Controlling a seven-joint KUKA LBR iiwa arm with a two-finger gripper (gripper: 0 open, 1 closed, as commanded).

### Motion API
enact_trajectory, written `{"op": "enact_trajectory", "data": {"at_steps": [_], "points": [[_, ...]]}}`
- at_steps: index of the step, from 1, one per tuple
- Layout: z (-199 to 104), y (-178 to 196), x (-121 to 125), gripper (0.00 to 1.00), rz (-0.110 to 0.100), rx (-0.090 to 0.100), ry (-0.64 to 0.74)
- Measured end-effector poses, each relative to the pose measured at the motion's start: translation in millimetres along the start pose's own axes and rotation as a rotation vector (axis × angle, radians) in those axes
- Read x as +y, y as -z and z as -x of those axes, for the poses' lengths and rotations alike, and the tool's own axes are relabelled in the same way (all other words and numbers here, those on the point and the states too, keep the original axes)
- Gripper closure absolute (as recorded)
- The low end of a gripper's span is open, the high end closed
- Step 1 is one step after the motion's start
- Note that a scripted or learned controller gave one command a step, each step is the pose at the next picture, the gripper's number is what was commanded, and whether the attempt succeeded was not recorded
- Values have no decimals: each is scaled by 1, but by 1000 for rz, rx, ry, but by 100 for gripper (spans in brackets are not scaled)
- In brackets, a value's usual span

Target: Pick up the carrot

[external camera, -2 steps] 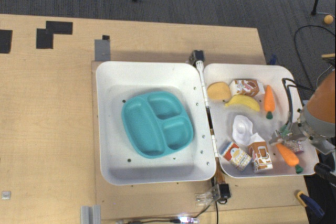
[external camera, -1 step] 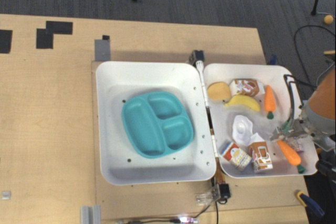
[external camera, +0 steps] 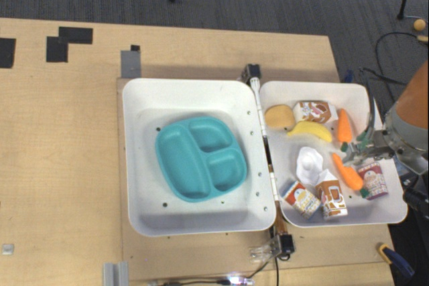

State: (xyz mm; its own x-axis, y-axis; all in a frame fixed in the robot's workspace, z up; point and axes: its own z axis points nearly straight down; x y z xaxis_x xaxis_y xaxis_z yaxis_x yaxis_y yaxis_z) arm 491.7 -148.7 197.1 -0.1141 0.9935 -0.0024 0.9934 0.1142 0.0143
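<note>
The gripper (external camera: 354,152) hangs over the right bin (external camera: 389,216); whether its jaws are spread I cannot tell. The nearer carrot (external camera: 348,173) lies just toward six o'clock, axis running ten-to-four. Another carrot (external camera: 344,125) sits at twelve.

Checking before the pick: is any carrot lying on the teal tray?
No, the teal tray holds nothing; both carrots lie in the right bin.

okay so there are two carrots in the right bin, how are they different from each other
The upper carrot lies nearly upright along the view, near the banana; the lower carrot lies slanted, beside the tool. The lower carrot looks thicker than the upper carrot. Both are orange with green ends.
</note>
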Motion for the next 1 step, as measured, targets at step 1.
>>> {"op": "enact_trajectory", "data": {"at_steps": [1], "points": [[2, -3, -3, 0, -8, 0, -4]]}}
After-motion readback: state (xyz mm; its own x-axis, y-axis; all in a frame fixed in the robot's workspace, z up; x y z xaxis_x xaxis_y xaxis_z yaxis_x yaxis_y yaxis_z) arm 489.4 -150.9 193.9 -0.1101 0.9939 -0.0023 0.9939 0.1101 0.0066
